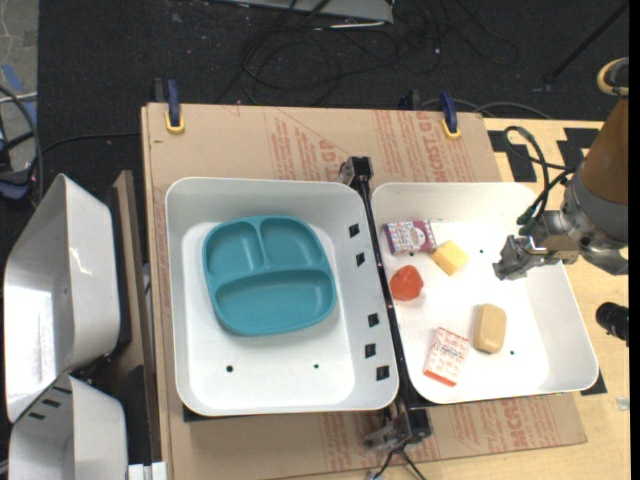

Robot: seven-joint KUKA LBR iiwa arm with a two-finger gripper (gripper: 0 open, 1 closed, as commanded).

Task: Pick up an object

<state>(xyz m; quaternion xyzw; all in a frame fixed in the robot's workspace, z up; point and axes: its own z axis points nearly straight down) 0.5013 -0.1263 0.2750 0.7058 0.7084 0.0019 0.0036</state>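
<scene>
The right bin (pixel 560 363) holds 5 small things on its smooth white floor. A yellow wedge-shaped block (pixel 451 258) lies near the middle, with a purple-and-white crinkled packet (pixel 409 236) just beside it toward the divider. Below those sits a rounded red-orange piece (pixel 406 283), matte and lumpy. Lower still, a tan oblong with soft corners (pixel 489 328) lies near a flat red-and-white printed packet (pixel 447 355), the 2 apart by a narrow gap.

The gripper (pixel 512 261) hangs over the right side of this bin, dark and blocky, to the right of the yellow block and apart from it. Nothing shows between its fingers, and whether they are spread or closed cannot be told. Black cables loop above the wrist.

The left bin (pixel 190 298) holds a glossy teal plastic tray (pixel 268 274) with 3 compartments and rounded corners. Both bins rest on a brown cardboard sheet (pixel 300 143), held by 2 clamps at its far edge.
</scene>
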